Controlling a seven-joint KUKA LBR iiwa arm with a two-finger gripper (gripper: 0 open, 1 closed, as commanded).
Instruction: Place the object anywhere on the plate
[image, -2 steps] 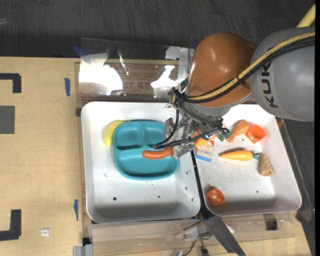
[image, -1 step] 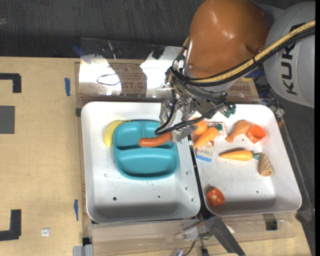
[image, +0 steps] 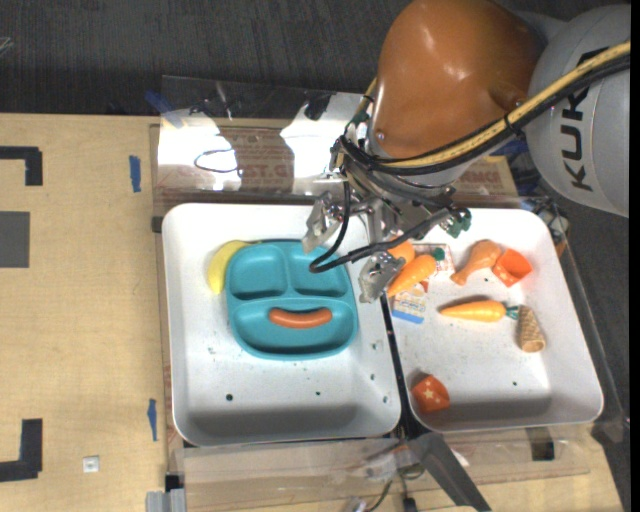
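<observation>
Near edge of the table: a tomato lies low in the right bin, close to the divider; further in, a carrot lies flat mid-bin, with a small corn cob just beside its leafy end.

Left bin: the teal divided plate sits centre; a sausage already lies in its front compartment; a yellow item peeks out from behind the plate's left rim.

Further back: the pincer hangs over the divider between the bins, beside the plate's right rim; a small orange carrot-like piece sits at its right side, over a white card or packet. Whether that piece is pinched or merely lying beside the fingers, I cannot tell; cannot tell spread or pressed together either, cables and brackets clutter the spot. Beyond it, an orange lump with a red-orange cup.

Risks, as judged: if the piece is not truly gripped, travel toward the plate carries nothing; if gripped only at the edge, it may slip onto the divider or the bin floor short of the plate; a low approach could knock the plate's rim and shift it.

Hidden: the wrist's large orange band covers the far bin walls; the yellow item is mostly behind the plate.
</observation>
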